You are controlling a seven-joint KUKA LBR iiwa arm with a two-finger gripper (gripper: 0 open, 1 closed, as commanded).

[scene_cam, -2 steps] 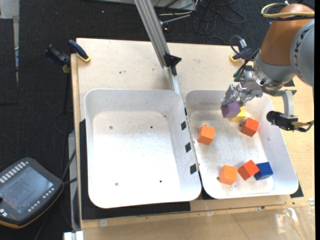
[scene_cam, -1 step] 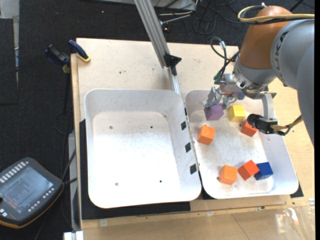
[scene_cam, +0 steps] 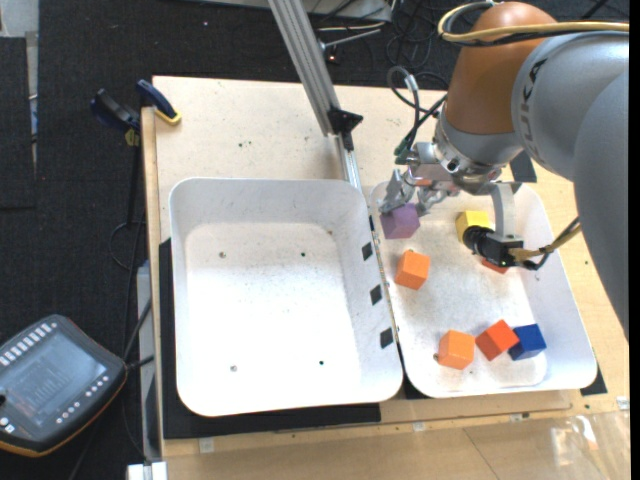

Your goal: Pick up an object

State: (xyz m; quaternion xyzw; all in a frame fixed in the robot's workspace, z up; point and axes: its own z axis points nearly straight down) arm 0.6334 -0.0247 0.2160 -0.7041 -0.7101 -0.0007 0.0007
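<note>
The small purple cube (scene_cam: 401, 222) sits on the floor of the right-hand white bin (scene_cam: 562, 366), in that bin's far left corner, close to the wall it shares with the empty-floored left white bin (scene_cam: 260, 268). The claw (scene_cam: 408, 196) hangs directly over the cube, touching it or very nearly so. The cube therefore lies straight below the claw rather than off to a side, and being a cube it offers no long axis to line up with. Whether the claw is apart or clamped on the cube cannot be told from this slant.

Just nearer the desk's (scene_cam: 250, 128) front edge lies an orange cube (scene_cam: 412, 268), apart from the purple one. Well away, by the bin's front rim, another orange cube (scene_cam: 456, 349), a red cube (scene_cam: 494, 339) and a blue cube (scene_cam: 529, 340) cluster together.
</note>
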